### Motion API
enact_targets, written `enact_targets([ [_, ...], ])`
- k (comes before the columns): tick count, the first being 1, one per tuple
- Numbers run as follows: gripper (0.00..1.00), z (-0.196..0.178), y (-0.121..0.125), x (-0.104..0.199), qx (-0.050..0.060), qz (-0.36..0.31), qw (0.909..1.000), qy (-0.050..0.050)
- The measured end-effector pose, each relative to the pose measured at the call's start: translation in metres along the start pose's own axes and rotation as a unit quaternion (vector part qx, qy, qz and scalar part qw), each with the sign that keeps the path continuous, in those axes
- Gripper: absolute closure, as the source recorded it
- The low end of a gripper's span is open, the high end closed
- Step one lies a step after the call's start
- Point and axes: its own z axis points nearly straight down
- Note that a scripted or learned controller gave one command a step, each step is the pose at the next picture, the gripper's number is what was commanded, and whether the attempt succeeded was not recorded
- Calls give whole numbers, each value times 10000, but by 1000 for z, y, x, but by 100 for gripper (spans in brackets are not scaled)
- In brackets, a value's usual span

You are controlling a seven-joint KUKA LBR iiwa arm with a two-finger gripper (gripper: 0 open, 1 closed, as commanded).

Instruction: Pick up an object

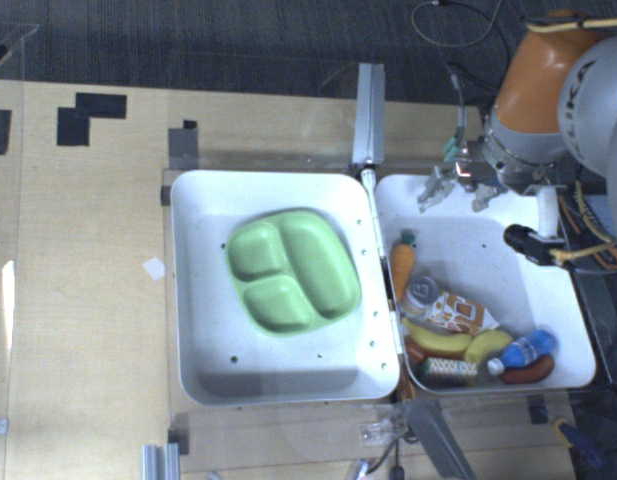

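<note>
My gripper (455, 194) hangs over the far edge of the right bin (548, 278), its two fingers spread open with nothing between them. Below it, in the bin's near left part, lies a pile of objects: a toy carrot (403, 265) along the left wall, a grey round piece (423, 291), an orange-and-white packet (455, 314), a yellow banana (458, 344), a dark snack bar (449, 370), a blue-capped bottle (523, 353) and a reddish sausage-like piece (528, 371). The gripper is well apart from all of them.
The left bin (203, 358) holds a green divided plate (291, 269). A metal divider post (368, 118) stands between the bins at the back. A black cable piece (528, 241) of the arm hangs over the right bin's right side.
</note>
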Motion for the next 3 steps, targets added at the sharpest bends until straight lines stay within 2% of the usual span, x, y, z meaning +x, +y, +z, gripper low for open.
enact_targets([
  [1, 0, 11, 0, 1, -9, -882, 9961, -2],
  [2, 100, 3, 2, 2, -19, -899, 9960, 2],
  [3, 100, -129, 30, -53, -27, -1034, 9946, -17],
])
